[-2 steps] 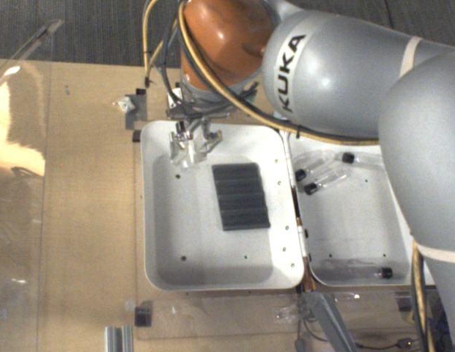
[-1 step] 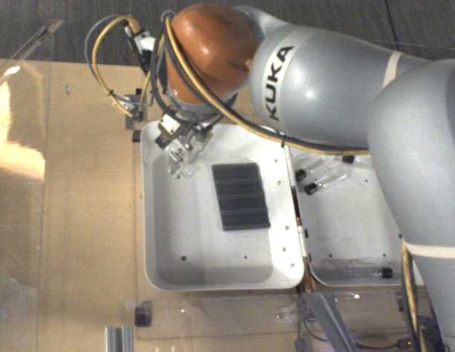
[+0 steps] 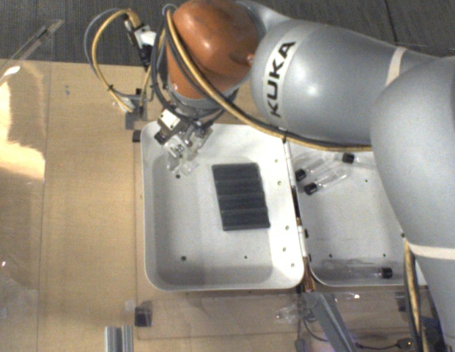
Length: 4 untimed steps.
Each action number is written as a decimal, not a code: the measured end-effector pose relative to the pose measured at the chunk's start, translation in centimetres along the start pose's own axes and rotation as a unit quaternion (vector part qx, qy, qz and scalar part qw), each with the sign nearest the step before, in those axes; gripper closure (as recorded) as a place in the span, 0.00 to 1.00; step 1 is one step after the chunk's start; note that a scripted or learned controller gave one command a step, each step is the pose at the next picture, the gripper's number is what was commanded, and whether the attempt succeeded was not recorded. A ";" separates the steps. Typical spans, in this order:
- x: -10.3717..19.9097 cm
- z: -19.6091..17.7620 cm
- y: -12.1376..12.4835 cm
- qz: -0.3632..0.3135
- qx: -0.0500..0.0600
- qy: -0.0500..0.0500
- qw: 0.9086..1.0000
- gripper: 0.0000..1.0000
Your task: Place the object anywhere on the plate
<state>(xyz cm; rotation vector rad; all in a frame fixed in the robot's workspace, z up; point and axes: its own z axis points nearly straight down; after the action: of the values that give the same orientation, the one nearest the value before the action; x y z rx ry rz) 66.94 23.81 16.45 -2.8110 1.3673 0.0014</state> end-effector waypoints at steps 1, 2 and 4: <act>-1.8 -3.2 2.5 -0.132 -0.003 0.002 0.991 1.00; -0.4 -5.4 0.7 0.196 -0.001 0.003 0.981 1.00; 0.0 -8.7 0.1 -0.251 -0.004 0.001 0.968 1.00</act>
<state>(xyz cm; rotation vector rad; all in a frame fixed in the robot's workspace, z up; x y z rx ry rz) 66.85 23.64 25.15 -3.0724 0.6202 -0.0025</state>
